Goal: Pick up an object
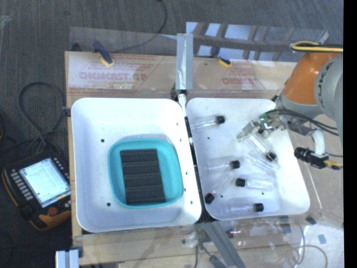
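The only lettering is faint red print on the board [167, 74] behind the two white bins [83, 166]. It reads upside down and is too washed out to make out, one patch behind the left bin, another behind the right. The screen of the handheld pad [39, 188], left of the bins, is too small to read.

Two white bins [89, 127], one teal tray [146, 175], six vials [223, 165] (black-capped).
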`<state>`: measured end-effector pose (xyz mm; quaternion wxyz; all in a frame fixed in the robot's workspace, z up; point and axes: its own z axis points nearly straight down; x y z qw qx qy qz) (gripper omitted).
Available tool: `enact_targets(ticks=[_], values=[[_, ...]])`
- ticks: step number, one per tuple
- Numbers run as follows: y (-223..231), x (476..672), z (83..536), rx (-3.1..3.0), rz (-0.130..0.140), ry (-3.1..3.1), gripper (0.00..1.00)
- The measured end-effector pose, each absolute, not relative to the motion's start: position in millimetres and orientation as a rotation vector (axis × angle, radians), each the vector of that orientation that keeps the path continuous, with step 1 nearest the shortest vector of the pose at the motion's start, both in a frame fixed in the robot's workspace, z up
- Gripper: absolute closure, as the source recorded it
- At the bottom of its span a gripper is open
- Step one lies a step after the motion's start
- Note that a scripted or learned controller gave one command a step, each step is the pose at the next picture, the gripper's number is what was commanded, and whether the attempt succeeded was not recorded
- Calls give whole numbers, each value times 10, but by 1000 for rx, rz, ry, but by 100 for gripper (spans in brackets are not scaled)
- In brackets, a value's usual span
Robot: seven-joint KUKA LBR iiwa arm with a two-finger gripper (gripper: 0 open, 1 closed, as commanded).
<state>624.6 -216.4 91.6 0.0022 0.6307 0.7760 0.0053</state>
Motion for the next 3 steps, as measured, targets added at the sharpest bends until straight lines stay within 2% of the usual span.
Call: enact_targets(ticks=[1, 2, 3], values=[[-2011, 6068, 904, 1962, 6, 2438, 0], [-2176, 5804, 923, 1874, 20, 2504, 0], [-2188, 5809, 1015, 1872, 17, 2500, 100]])
